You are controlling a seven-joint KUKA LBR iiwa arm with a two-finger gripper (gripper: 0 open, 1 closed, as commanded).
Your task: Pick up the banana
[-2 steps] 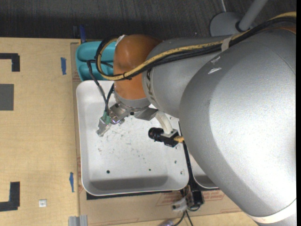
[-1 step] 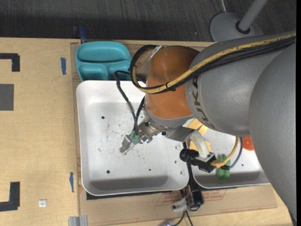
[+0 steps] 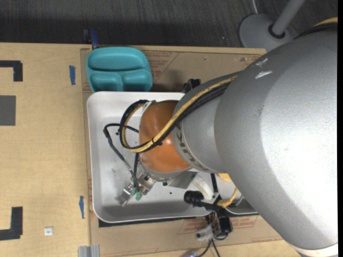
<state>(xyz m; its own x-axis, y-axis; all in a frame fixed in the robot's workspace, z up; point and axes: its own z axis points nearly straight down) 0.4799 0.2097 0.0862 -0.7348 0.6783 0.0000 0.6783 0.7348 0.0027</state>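
1. End effector (image 3: 130,193) sits low in the white bin (image 3: 102,143), near its lower-left corner in view; opening cannot be told, no grasp evident.
2. Banana: position cannot be told, since the arm (image 3: 257,143) covers much of the bin. Pick judged not done.
3. Bin walls close on two sides; teal tray (image 3: 118,71) lies beyond.

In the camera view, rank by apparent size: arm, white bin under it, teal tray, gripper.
1. arm, though nearness to the camera inflates it
2. white bin, partly hidden by the arm
3. teal tray
4. gripper, smallest
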